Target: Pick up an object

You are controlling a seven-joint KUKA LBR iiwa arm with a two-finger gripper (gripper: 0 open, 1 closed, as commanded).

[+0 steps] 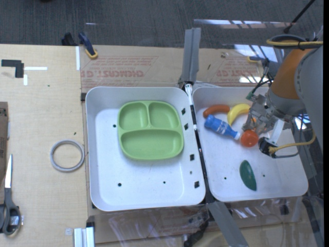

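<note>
The gripper (253, 126) hangs low over the right bin (288, 189), reaching in from the three o'clock side on the grey arm (308, 81) with its orange band (286, 76). Its metal fingers point down toward a small orange-red ball (249, 139), which sits directly beneath them, at about six o'clock from the fingertips. Whether the fingers touch the ball or stop just above it cannot be told, and whether they stand apart or together cannot be told either; the wrist body and a looping yellow cable (288, 147) crowd that spot.

Close around the ball lie the bin's other things. A yellow banana (236, 112) curves at roughly ten o'clock from the gripper, its right end running under the wrist so that part is hidden. A blue bottle (221, 127) with a white label lies tilted at nine o'clock, its narrow end just beside the ball. An orange-red sausage-shaped toy (216, 109) lies above the bottle, near the banana's left end. A dark green leaf-shaped piece (248, 175) rests well apart at six o'clock, on the bin's floor.

The left bin (103, 179) holds a green divided plate (150, 130) with three compartments. On the wooden bench (41, 112) to the left lie a grey ring (67, 155) and, cut off by the frame's edge, a pair of scissors (8, 210).
</note>
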